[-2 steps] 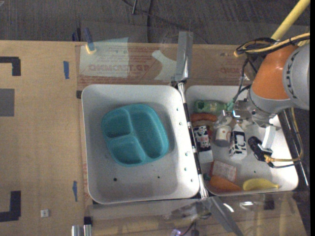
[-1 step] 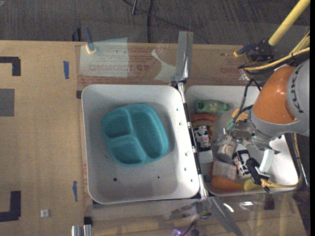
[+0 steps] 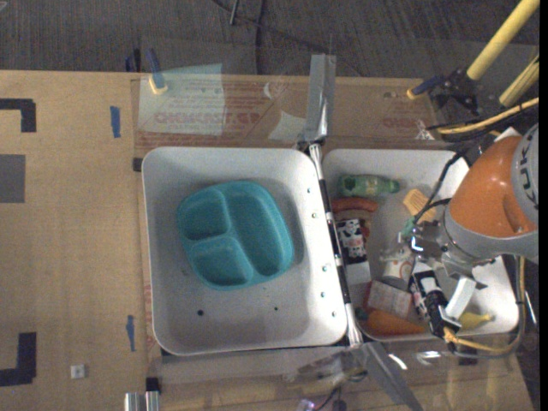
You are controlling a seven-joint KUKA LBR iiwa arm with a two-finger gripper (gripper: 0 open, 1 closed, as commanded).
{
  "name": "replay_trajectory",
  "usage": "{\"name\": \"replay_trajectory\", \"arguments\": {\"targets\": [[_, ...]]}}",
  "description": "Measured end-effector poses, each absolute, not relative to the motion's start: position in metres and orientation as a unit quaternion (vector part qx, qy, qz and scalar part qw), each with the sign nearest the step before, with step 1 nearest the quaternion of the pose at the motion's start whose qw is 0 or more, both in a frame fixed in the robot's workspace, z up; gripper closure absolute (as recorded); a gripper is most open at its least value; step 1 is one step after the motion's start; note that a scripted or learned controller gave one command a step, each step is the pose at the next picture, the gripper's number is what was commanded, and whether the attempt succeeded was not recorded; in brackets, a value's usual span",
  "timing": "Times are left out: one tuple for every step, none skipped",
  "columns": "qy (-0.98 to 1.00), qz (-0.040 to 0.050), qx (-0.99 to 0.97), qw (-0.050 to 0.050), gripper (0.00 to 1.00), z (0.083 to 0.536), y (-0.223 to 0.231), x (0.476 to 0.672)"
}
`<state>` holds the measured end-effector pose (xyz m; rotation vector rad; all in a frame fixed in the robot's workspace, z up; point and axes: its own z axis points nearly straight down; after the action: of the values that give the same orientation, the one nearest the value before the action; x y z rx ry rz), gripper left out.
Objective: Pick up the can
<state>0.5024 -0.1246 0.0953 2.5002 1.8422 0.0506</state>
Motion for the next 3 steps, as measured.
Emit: {"name": "replay_trajectory", "arguments": {"targets": [[0.591, 0.0159, 0.806, 0.019, 1.00, 0.105, -0.126, 0.502], [0.625, -0.0005, 0.780, -0.001, 1.00, 0.218, -0.065, 0.480], [0.625, -0.0006, 0.780, -0.001, 0.00, 0.218, -0.065, 0.480]]}}
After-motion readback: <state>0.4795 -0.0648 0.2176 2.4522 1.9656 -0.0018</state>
